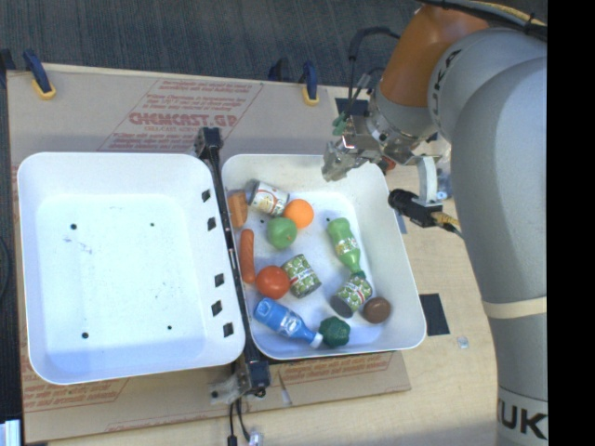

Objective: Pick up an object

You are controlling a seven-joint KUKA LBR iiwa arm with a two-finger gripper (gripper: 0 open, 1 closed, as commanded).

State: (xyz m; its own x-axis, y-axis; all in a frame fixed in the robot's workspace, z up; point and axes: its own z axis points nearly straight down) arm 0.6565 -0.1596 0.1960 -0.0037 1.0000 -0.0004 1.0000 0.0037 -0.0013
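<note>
Gripper (337, 167): over the right bin's far rim; fingers' state, can't tell
Right bin (402, 277): just below the gripper; can (268, 199), orange (299, 214), green bottle (344, 243), tomato (272, 282), blue bottle (284, 322), all loose
Left bin (37, 277): well left of the gripper

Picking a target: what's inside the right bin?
The right bin holds a green bottle, blue bottle, orange ball, tomato, carrot and small cans. Anything beneath them is hidden.
</note>
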